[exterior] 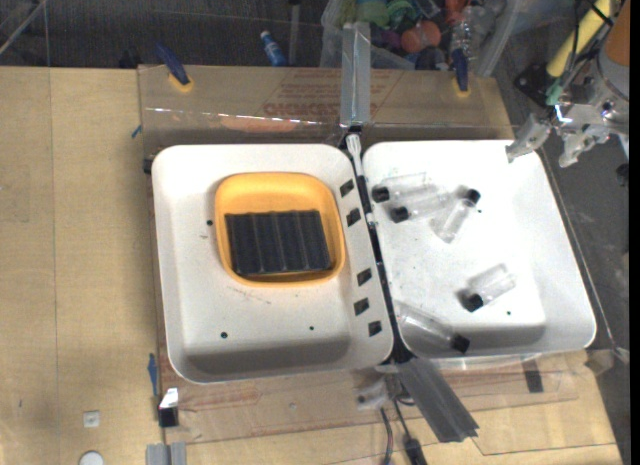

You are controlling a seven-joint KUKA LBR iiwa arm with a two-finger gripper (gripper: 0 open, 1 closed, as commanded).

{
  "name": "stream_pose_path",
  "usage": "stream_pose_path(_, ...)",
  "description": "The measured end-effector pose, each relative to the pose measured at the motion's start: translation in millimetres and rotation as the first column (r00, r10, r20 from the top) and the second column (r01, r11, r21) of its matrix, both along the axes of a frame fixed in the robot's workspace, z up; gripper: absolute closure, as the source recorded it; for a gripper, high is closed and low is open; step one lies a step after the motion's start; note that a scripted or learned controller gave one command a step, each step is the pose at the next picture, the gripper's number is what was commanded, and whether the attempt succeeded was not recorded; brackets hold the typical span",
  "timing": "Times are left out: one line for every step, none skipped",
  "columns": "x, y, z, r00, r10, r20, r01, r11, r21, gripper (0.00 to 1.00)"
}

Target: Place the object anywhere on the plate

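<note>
Gripper (560,138): at the right bin's (560,253) one o'clock corner; whether it was open, I couldn't tell.
Approach: I'd have descended squarely over one clear vial (487,287), then carried to the plate (275,190).

Orange plate (228,196) in left bin; clear black-capped vials (486,286) lying scattered in right.

Wooden bench (70,253) bears two white bins (180,333) (560,253), seemingly touching.
</note>
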State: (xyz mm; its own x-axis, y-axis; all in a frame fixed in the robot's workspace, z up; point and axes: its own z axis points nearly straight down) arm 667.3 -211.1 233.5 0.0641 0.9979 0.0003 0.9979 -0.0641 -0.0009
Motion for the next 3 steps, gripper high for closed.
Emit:
stream_pose_path(0.4, -7.7, 1.0, 1.0, 0.012, 0.003, -0.012, 1.0, -0.002, 0.0)
stream_pose_path(0.5, -1.4, -4.7, 0.995, 0.103, 0.0, -0.103, 0.995, 0.0, 0.0)
stream_pose_path(0.8, -9.5, -2.2, 0.984, 0.179, 0.004, -0.178, 0.984, -0.003, 0.0)
